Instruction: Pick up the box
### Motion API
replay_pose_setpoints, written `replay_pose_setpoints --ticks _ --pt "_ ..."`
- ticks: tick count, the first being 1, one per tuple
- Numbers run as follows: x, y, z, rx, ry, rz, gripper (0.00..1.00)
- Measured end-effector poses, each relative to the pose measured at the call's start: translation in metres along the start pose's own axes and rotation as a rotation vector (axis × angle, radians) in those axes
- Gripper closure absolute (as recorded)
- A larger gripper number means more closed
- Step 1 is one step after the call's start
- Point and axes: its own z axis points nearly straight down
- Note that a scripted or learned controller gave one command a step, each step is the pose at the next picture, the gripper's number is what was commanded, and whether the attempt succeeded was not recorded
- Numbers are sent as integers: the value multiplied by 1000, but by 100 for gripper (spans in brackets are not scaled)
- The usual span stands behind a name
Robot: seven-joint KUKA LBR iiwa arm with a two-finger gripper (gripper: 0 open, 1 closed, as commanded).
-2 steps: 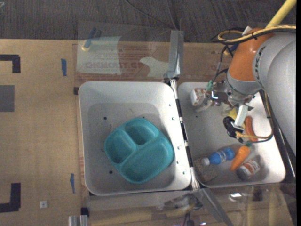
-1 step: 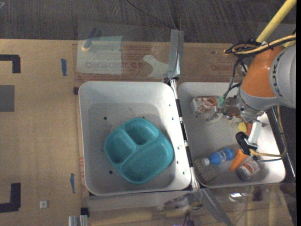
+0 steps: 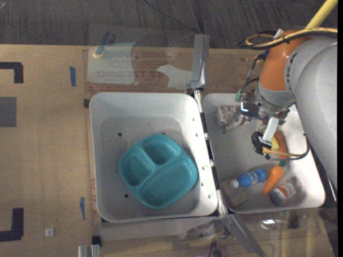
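The arm is reaching over the right bin (image 3: 316, 194), its hand (image 3: 247, 110) hanging by the upper left corner, right beside the box (image 3: 227, 114), which is lying against the bin's wall there; whether the hand is spread or pinching anything, I cannot tell. A plastic bottle (image 3: 247, 179) with a blue cap, a carrot (image 3: 273, 179) and a small can (image 3: 283, 193) are lying along the near side of that bin, while a teal divided plate (image 3: 158, 170) is sitting in the left bin (image 3: 104, 108).
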Motion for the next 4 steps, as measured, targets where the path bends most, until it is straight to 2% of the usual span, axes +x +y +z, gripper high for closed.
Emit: replay_pose_setpoints --ticks 1,2,3,4 --pt "-53 -80 6 -55 22 -44 0" --pt "-53 -79 -6 -61 23 -40 100" --pt "-53 -139 -61 -51 16 -370 100" --pt "-20 -140 -3 -54 8 -683 100"
